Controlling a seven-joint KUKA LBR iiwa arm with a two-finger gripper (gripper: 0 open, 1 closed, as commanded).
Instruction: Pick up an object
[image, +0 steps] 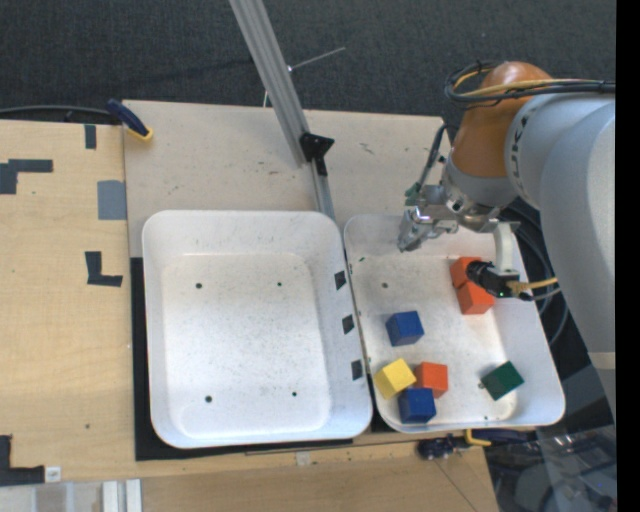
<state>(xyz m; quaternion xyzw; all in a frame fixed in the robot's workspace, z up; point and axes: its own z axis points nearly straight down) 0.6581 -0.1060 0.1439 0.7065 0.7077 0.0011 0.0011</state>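
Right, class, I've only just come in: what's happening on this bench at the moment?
A grey robot arm with an orange band reaches in from the right, its end effector over the far end of the right bin, with nothing visibly held. The blocks lie nearer the camera in that bin: two blue blocks, a yellow block, a small orange block, a green block and a larger orange block. The left bin sits beside it.
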